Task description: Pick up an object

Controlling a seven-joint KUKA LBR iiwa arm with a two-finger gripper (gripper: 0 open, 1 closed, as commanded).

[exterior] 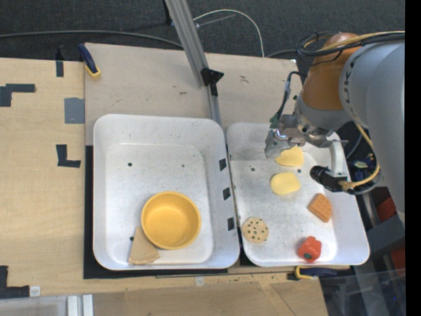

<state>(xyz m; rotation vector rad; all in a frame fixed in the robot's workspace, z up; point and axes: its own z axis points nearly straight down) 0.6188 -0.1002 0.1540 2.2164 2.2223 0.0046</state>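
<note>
arm comes in from the right, orange band above the wrist, hand (284,143) low over the far end of the right bin (342,245). hand sits right at the upper edge of a pale yellow piece (290,157), looks touching or nearly so. can't tell how far the fingers are spread or whether anything is between them, the wrist blocks it.

right bin also has a second yellow piece (285,184) just below the first, an orange wedge (321,208) to its right, a cookie (254,230) near the front left, a red pepper-like thing (310,248) front right.

left bin (118,137) holds a yellow bowl (171,220) with a tan triangular slice (142,251) tucked under its front-left edge. both bins sit side by side on the bench (39,176).
</note>
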